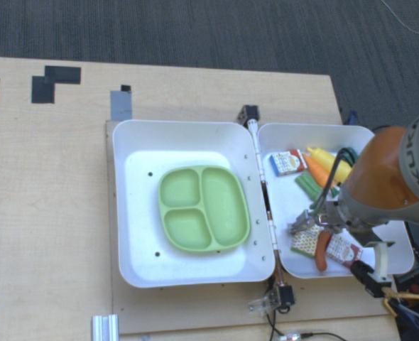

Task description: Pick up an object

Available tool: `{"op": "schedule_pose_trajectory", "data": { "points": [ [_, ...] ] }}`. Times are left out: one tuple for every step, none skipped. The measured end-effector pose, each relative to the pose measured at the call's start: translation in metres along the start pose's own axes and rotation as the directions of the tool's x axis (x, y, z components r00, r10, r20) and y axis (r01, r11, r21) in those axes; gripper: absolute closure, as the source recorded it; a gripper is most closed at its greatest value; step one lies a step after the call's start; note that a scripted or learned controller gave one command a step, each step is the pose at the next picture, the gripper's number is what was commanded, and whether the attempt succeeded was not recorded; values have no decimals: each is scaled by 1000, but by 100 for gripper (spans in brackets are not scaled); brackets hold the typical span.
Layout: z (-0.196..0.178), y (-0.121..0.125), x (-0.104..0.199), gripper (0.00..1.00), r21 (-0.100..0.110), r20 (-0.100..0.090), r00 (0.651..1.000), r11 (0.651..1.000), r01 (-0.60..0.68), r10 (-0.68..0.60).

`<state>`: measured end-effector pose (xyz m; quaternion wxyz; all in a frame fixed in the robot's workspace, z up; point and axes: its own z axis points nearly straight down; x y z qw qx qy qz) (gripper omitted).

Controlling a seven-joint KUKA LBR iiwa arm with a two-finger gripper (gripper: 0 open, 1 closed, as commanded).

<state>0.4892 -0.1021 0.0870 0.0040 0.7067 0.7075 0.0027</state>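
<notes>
You are looking down on the right bin (393,258), where the end effector (310,222) is hanging low over the clutter, the grey arm (380,180) with its orange band crossing in from the right. Whether it is spread wide, pinched narrow or gripping something, you cannot tell — the metal parts are blurring into the packets beneath them.

The nearest candidates are lying just below and slightly right of the end effector: a patterned packet (305,242), flat and papery, and a reddish sausage-shaped toy (322,251) touching its right side, its long axis running roughly up and down the view. A red-and-white packet (342,250) is sitting just beyond that. Farther up the bin, a blue-and-white carton (287,163), a green stick-like piece (308,185) and a glossy yellow-orange toy (324,161) are lying near the top wall.

The left bin (128,212) is holding a smooth pale-green divided plate (203,208) — rounded, three compartments — well apart from the arm. Both bins are resting on the light wooden desk (46,204).
</notes>
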Motion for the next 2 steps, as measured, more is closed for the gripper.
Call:
{"op": "schedule_pose_trajectory", "data": {
  "points": [
    [-11,2,0,100,-6,1,1000,1000,1,-1],
    [-97,86,36,100,5,-2,1000,1000,3,-3]
  ]
}}
